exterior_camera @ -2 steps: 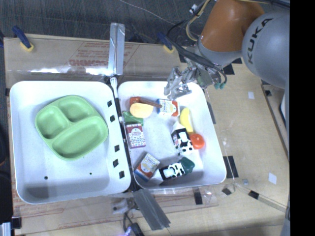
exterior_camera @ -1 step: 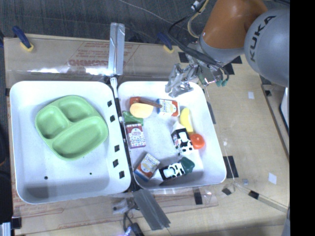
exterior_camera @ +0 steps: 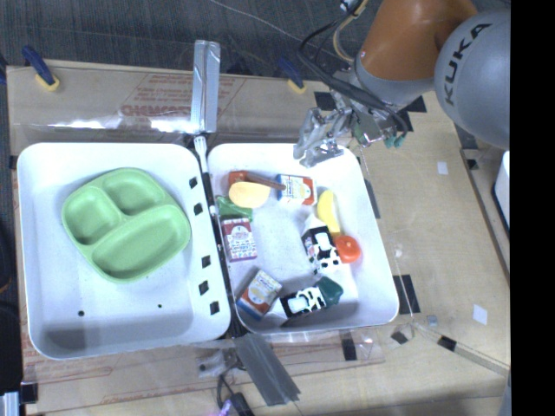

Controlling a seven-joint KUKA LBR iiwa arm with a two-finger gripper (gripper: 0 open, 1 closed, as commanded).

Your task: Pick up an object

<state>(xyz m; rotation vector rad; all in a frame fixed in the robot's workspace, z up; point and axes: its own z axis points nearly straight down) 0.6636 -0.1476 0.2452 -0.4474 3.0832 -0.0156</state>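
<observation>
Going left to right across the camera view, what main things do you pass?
Green divided plate → red packet → cow-patterned toy → orange ball → grey arm.

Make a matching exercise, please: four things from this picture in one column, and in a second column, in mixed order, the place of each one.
Things:
1. green divided plate
2. claw
3. banana
4. black-and-white cow toy

Places:
A. at the near edge of the right bin
B. in the left bin
C. above the far rim of the right bin
D. by the right wall of the right bin, just above an orange ball

Pairs: 1-B, 2-C, 3-D, 4-A
</observation>
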